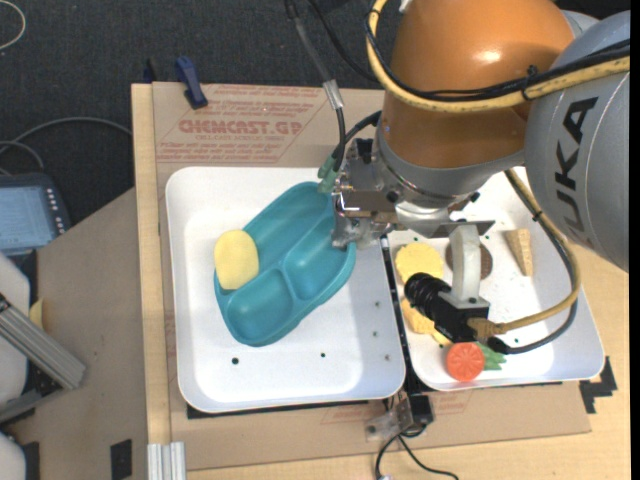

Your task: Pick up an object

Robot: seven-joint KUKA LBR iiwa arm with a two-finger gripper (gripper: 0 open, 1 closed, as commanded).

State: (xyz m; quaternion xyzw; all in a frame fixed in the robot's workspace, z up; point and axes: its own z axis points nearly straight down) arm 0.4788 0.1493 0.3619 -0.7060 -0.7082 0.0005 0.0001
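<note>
Currently you are viewing: gripper [346, 230] sitting at the right rim of teal tray [290, 268], left bin [200, 368]; yellow piece [237, 259] lying inside it; pincer state cannot be told.

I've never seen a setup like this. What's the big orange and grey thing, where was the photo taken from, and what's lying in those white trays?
The big grey and orange shape is a robot arm. The camera is fixed above the bench, looks down at a slant, and the arm reaches in from the right. At the arm's end is a pincer for grasping things. It is at the rim of a teal divided dish, which lies in the left white bin. A pale yellow round piece rests on the dish's left end. The right bin holds a red tomato-like toy, a yellow piece and a tan cone. I cannot tell whether the pincer actually grips the dish.
</note>
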